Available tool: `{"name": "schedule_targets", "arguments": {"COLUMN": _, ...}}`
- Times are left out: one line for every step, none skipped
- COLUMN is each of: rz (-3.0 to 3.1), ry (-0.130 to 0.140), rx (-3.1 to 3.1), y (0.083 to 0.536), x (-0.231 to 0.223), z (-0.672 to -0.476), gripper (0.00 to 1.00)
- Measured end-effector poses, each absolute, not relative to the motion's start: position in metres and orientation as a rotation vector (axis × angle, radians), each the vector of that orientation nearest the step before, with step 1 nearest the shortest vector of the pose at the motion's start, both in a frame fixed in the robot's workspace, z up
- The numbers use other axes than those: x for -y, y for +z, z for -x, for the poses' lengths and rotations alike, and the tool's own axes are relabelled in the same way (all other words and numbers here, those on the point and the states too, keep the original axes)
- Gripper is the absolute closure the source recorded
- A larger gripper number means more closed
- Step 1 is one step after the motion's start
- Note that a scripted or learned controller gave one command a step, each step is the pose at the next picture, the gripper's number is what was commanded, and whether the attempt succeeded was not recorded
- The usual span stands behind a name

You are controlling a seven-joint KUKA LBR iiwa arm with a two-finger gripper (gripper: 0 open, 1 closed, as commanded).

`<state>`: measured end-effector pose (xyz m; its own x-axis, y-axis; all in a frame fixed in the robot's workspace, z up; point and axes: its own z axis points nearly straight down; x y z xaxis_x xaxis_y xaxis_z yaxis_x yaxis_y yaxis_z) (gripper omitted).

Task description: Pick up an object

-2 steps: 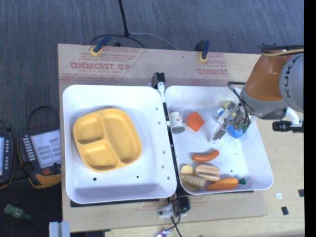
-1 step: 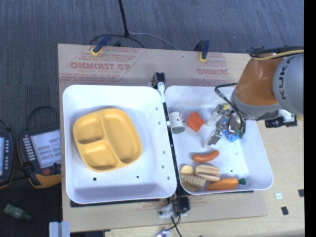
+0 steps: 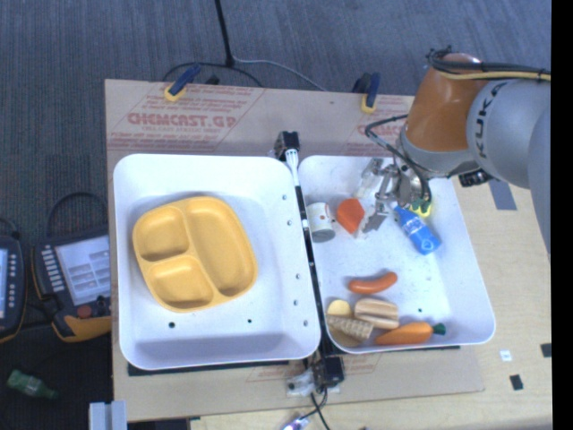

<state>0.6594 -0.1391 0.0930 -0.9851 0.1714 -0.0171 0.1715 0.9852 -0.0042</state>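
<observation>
The arm reaches into the right bin (image 3: 466,267) with its jaws (image 3: 383,202) low over the upper part, right next to the orange block (image 3: 350,213) and the blue bottle (image 3: 417,229). Can't really tell if the jaws are open or closed, too much clutter there. A sausage (image 3: 372,283), bread roll (image 3: 376,312) and carrot (image 3: 405,333) sit toward the near edge. The left bin (image 3: 161,173) holds a yellow divided plate (image 3: 192,251).
</observation>
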Motion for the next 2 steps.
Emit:
{"name": "schedule_targets", "arguments": {"rz": 0.072, "ry": -0.003, "rx": -3.119, "y": 0.093, "x": 0.165, "z": -0.612, "gripper": 0.00}}
{"name": "schedule_targets", "arguments": {"rz": 0.509, "ry": -0.006, "rx": -3.077, "y": 0.094, "x": 0.173, "z": -0.593, "gripper": 0.00}}
